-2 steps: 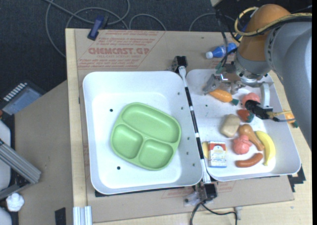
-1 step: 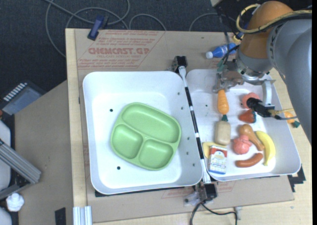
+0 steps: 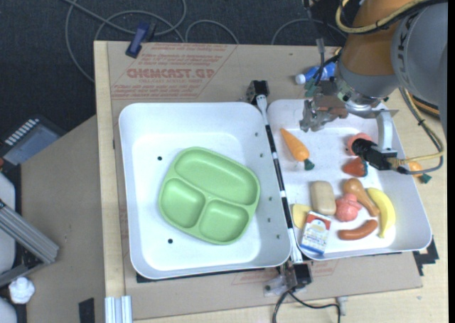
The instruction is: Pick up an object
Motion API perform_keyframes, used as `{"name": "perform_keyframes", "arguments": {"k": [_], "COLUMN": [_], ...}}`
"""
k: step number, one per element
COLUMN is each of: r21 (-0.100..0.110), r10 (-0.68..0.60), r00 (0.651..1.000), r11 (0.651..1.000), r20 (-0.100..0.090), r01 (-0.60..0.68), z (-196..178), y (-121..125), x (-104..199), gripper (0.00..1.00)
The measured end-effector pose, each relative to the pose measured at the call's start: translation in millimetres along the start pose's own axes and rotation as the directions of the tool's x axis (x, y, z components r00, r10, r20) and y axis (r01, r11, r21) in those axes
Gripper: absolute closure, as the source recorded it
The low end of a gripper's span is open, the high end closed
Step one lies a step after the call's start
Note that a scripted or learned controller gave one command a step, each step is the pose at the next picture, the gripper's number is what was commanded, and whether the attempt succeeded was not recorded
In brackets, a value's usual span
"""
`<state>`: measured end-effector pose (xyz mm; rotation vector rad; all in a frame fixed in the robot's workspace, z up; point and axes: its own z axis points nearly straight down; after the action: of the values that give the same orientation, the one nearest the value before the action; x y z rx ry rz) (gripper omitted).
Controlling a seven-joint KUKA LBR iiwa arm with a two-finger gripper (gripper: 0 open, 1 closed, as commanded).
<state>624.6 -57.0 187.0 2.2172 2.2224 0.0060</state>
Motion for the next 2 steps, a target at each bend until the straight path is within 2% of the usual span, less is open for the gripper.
{"name": "perform_keyframes", "arguments": {"k": [1, 2], "r21": [0.005, 0.008], "r10": [0.002, 0.005], "r00": [1.0, 1.0], "r11": [1.0, 1.0], "r20": [0.001, 0.002], "r01": [-0.002, -0.005], "z": [2.2, 63.4], "y": [-1.4, -39.2], "x": [-1.3, -40.6], "gripper": [0.0, 0.0]}}
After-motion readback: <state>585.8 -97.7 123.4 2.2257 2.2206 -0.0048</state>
